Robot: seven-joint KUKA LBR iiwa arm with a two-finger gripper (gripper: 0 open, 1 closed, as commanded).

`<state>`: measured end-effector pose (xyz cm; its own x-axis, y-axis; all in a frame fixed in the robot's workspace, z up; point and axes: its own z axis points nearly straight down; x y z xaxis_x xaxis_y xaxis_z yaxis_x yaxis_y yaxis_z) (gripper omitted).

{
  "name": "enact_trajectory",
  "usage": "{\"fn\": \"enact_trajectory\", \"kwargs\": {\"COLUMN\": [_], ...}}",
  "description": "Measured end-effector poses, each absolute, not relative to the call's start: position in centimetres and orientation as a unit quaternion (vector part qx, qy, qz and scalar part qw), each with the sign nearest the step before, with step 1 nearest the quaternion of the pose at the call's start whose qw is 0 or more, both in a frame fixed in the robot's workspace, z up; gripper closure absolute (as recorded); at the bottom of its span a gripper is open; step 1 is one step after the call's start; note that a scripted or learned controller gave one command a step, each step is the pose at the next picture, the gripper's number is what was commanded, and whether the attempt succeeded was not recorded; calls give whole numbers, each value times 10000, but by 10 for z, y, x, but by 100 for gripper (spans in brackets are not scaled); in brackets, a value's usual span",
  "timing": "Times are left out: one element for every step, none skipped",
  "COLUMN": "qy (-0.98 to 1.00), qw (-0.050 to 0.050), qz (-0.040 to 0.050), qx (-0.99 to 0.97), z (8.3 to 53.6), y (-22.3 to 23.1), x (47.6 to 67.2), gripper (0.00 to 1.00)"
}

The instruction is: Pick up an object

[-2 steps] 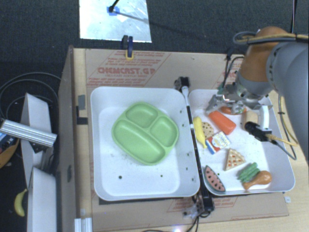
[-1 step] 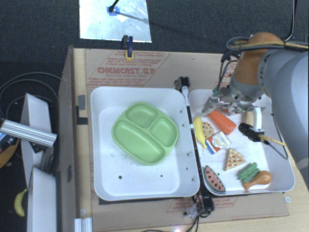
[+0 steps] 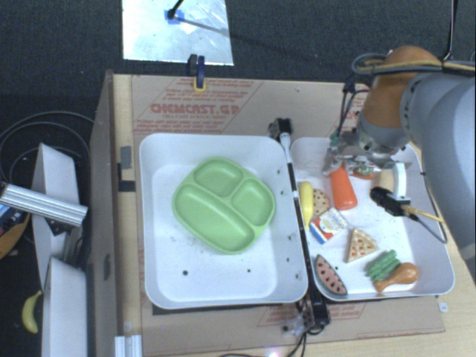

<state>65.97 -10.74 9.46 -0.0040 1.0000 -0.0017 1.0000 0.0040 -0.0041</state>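
Left bin (image 3: 160,199) carries the green plate (image 3: 223,203). Right bin (image 3: 431,262): my fingers (image 3: 343,155) sit at 12 o'clock, just above the orange carrot (image 3: 343,188); their opening I cannot tell. Risk: carrot rolls toward the banana (image 3: 306,199) at 9 o'clock, or I snag crowded neighbours.

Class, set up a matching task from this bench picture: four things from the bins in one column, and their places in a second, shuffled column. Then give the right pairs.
Things:
1. green divided plate
2. orange carrot
3. watermelon slice
4. drumstick

Places:
A. near front right corner of the right bin
B. alone in the left bin
C. just below the tool, at the back of the right bin
D. front left corner of the right bin, by the divider

Pairs: 1-B, 2-C, 3-D, 4-A
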Motion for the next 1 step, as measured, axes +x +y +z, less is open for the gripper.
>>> {"fn": "enact_trajectory", "kwargs": {"qy": [-7103], "qw": [-22], "qz": [-37], "qx": [-7038], "z": [197], "y": [-55], "x": [627], "gripper": [100]}}
